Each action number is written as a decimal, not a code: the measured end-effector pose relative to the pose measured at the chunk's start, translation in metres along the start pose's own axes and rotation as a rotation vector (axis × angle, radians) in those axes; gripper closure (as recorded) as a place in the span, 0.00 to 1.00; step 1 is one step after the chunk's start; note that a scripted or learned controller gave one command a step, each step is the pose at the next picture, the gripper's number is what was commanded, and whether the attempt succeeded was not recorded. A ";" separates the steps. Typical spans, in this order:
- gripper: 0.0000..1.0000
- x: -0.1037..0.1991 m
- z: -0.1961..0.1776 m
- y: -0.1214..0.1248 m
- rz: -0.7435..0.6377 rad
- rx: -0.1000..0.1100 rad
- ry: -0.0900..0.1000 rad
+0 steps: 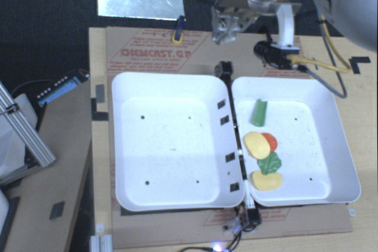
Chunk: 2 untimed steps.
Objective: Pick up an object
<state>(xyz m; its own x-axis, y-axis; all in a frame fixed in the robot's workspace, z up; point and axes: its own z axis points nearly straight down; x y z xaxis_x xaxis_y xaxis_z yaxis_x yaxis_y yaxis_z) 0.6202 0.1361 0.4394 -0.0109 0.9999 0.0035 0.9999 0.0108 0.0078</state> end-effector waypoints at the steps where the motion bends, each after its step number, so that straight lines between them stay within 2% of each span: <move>1: 1.00 -0.070 0.020 0.041 0.014 0.005 -0.005; 2: 1.00 0.075 0.144 0.004 -0.005 0.017 -0.001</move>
